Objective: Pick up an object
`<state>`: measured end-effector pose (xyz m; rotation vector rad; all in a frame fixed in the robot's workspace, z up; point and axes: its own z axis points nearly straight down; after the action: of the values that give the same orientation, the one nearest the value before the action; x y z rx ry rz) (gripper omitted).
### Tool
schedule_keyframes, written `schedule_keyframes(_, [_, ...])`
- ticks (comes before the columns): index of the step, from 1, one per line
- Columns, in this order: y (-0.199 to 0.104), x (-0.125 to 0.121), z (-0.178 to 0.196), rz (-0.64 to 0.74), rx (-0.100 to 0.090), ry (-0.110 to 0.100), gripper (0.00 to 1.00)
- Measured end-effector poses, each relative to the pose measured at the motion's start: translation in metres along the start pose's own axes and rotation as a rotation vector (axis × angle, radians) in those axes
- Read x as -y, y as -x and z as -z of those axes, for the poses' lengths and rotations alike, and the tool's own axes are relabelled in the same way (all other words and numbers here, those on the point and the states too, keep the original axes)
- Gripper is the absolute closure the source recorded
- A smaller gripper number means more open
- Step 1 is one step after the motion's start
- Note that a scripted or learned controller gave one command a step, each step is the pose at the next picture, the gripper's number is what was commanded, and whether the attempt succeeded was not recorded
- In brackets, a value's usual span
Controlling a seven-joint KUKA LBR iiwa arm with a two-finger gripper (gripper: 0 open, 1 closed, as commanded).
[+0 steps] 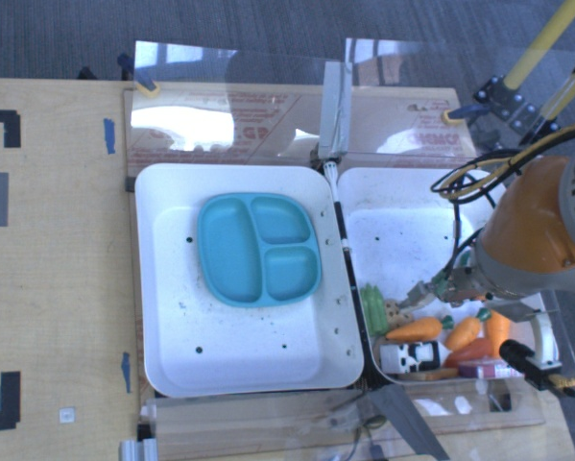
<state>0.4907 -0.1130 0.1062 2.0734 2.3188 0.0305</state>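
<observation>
1. Here is the heap of small objects in the right bin (402, 219), packed into its near corner: an orange carrot-shaped piece (415, 330) lies flat just below and left of the gripper (439, 291).
2. Two more orange pieces (481, 331) sit just below the gripper and a shade to its right, with a red piece (471, 351) against them.
3. A black-and-white toy (412, 357) lies further below, tight to the bin's near wall, and a green ribbed piece (373, 307) stands off to the gripper's left beside the divider.
4. The gripper hangs low over this heap; how its jaws stand I cannot tell, and nothing shows between them.
5. Behind it the arm's orange band (537, 224) bulks large, black cables looping above.
6. Well left of the gripper, the left bin (172, 334) carries a blue divided plate (258, 250), lying flat, three compartments up.
7. Both bin floors are white and speckled with dark crumbs.
8. The bench (57, 286) is pale wood with black corner marks and blue tape tabs; clear panels stand behind the bins, grey carpet (268, 8) beyond, and a yellow pole (551, 32) slants at the upper right.
</observation>
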Motion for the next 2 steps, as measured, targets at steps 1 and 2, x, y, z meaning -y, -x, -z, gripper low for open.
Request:
schedule_keyframes(1, [-0.005, 0.001, -0.012, 0.727, -0.004, -0.004, 0.0])
schedule_keyframes(2, [0.01, 0.009, 0.038, 0.799, -0.019, -0.023, 0.0])
